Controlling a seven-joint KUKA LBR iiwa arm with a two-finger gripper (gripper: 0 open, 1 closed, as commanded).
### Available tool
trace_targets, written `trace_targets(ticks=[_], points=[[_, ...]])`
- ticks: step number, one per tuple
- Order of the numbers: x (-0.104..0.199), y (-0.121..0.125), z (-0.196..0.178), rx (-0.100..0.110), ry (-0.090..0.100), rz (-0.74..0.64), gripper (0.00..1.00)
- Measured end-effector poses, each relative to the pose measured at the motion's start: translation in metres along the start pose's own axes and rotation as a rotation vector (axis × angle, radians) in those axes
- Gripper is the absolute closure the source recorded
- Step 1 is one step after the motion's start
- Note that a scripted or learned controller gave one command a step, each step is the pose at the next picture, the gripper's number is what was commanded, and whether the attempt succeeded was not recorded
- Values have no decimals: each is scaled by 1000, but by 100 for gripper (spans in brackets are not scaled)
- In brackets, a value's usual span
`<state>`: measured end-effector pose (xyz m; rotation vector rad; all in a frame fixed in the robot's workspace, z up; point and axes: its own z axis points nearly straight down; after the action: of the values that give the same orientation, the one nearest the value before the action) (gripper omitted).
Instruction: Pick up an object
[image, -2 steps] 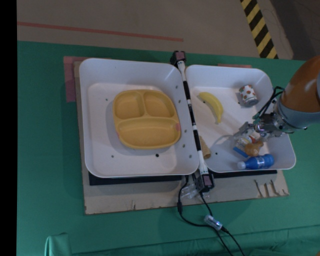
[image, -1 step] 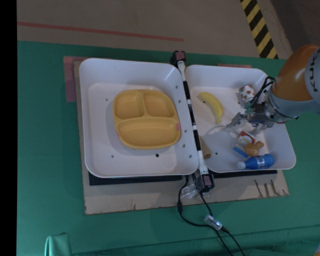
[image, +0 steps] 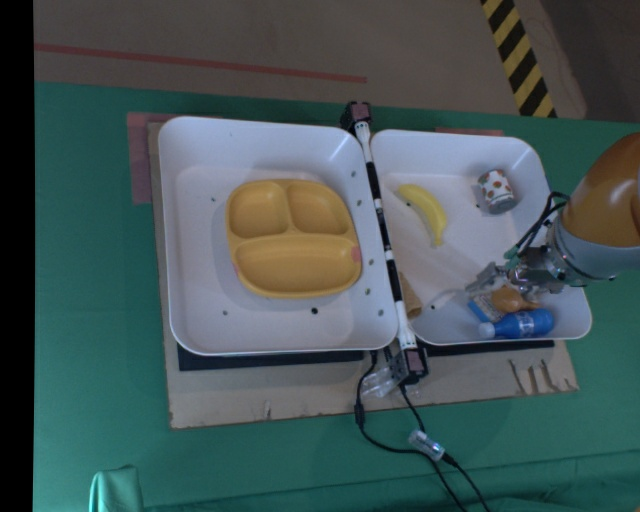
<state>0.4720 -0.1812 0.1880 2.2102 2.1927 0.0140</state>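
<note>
A: What sits in the left bin (image: 200, 150)?

B: 1 smooth yellow plastic plate (image: 292, 237), rounded, with 3 compartments.

A: And the right bin (image: 455, 150)?

B: 1 curved banana (image: 425, 210), 1 small patterned cup (image: 496, 190), 1 orange packet (image: 505, 299), 1 glossy blue bottle (image: 520, 324) lying down.

A: The gripper (image: 500, 283)?

B: Low over the packet, crowded by the bottle; I cannot tell how it's set.
</note>
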Motion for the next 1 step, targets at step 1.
trace_targets(ticks=[1], points=[[-3,4,-14,-16,-8,9,100]])
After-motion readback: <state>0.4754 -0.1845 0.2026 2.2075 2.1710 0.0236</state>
